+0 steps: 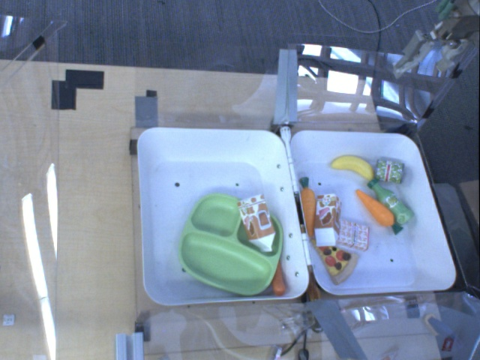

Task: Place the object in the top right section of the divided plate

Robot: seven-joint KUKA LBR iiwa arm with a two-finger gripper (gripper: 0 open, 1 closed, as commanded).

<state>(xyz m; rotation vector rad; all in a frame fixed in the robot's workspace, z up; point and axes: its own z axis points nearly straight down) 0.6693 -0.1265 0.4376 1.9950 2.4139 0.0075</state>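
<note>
Carton resting in the plate's top right section

A small printed carton (256,216) is seen lying in the upper right compartment of the green divided plate (225,265), in the left bin (161,201). The end effector (442,36) sits far off at the upper right; its opening cannot be told. Placement is judged done; any retreat is best kept high.

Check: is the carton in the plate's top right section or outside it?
In. The carton sits within the green plate's top right section.
</note>
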